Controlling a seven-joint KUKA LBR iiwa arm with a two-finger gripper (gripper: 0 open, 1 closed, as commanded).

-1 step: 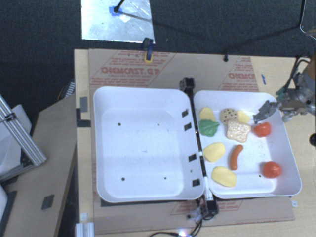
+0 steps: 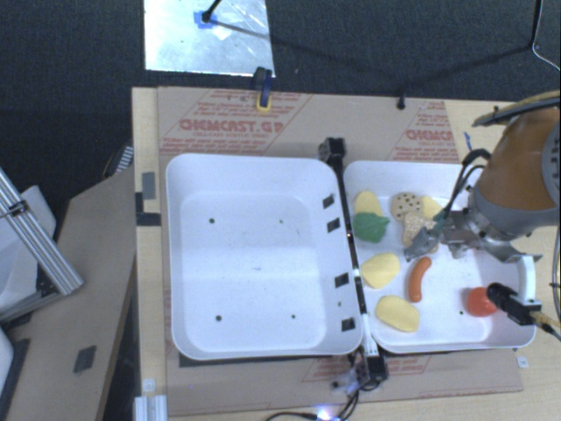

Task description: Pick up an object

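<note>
The right bin holds several toy foods. An orange sausage lies near its middle, with a yellow potato-like piece to its left and another yellow piece below. A green leafy piece, a yellow piece, a brown cookie and a pale cracker sit toward the back. A red tomato rests at the right. My gripper hangs low over the bin, just above the sausage's upper end and beside the cracker.
The left bin stands beside the right one, with black clips along the shared wall. The arm's orange band and grey wrist cover the right bin's far right corner. A black fitting sits by the tomato.
</note>
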